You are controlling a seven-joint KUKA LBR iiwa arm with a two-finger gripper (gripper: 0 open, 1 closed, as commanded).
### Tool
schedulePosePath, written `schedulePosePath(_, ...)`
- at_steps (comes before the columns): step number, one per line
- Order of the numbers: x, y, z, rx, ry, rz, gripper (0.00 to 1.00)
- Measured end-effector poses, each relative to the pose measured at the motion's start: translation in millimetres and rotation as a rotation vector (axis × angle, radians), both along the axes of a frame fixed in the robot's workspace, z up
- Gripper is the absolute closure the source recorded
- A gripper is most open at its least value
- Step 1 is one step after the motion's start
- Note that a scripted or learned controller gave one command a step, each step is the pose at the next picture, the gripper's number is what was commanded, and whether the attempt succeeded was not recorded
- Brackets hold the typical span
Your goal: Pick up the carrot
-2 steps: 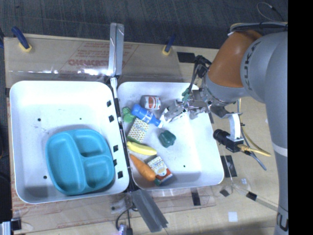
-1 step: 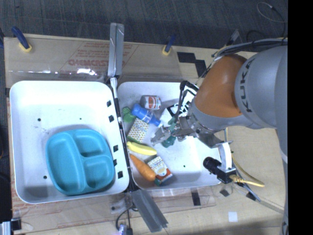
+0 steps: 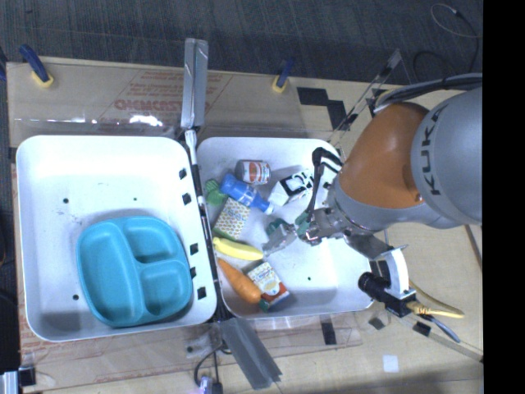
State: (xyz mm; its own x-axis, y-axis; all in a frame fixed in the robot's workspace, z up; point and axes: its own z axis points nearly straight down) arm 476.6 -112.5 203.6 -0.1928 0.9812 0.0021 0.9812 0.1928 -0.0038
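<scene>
Arm (image 3: 426,162) reads "KU"; carrot (image 3: 239,280) bears no writing

Two bins (image 3: 49,158), one carrot (image 3: 239,280)

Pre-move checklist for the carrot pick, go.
1. Carrot located: ok, lying in the right bin near its front-left corner.
2. Carrot top exposed: ok, nothing lies over it.
3. Side clearance: not ok, the banana and a small packet crowd it.
4. Gripper over carrot: not ok, it sits up and to the right, above other clutter.
5. Finger state: cannot tell.
</scene>
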Motion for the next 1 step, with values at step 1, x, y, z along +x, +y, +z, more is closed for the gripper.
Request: schedulePosePath(1, 15.4, 11.6, -106.0, -0.007, -0.017, 0.207, 0.0)
